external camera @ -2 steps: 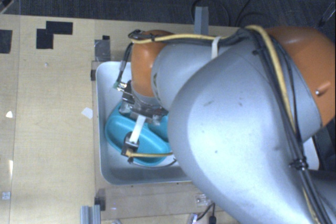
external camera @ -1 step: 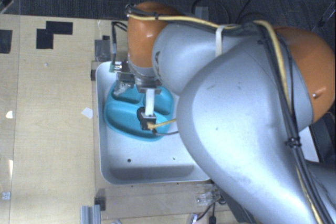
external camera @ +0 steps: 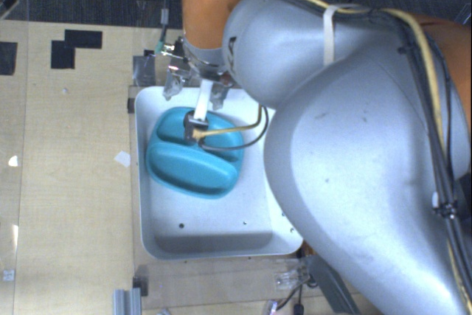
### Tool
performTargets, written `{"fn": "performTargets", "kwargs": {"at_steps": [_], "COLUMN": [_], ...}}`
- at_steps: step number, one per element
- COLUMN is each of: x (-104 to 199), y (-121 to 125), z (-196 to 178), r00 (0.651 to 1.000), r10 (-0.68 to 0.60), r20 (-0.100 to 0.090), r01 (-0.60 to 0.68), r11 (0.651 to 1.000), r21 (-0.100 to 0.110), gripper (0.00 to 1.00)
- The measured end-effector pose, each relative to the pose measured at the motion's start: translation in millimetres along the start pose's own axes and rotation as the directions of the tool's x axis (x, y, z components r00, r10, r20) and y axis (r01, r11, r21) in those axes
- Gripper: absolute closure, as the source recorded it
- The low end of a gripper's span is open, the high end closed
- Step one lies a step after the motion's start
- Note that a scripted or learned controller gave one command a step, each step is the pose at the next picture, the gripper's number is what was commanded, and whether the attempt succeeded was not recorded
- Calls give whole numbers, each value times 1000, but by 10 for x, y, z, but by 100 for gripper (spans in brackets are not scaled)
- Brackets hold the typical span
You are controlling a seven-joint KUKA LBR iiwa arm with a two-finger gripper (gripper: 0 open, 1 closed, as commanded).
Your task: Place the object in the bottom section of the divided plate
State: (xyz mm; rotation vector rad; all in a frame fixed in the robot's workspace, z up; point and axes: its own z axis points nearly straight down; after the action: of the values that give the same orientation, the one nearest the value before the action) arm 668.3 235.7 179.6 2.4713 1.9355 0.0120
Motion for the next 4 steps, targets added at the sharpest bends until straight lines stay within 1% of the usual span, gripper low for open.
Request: {"fn": "performTargets", "kwargs": {"at_steps": [1, 2, 3, 4], "x": [9, 10, -3, 3], "y": [1, -4, 11, 6], "z": [117, 410, 228, 241], "r00": [999, 997, 974, 963], "r10": [53, 72, 226, 270], "r20": [1, 2, 1, 1], "r01": [-53, -72, -226, -270], "r11": [999, 997, 974, 963], "r21": [2, 3, 2, 2], "gripper": [0, 0, 0, 0]}}
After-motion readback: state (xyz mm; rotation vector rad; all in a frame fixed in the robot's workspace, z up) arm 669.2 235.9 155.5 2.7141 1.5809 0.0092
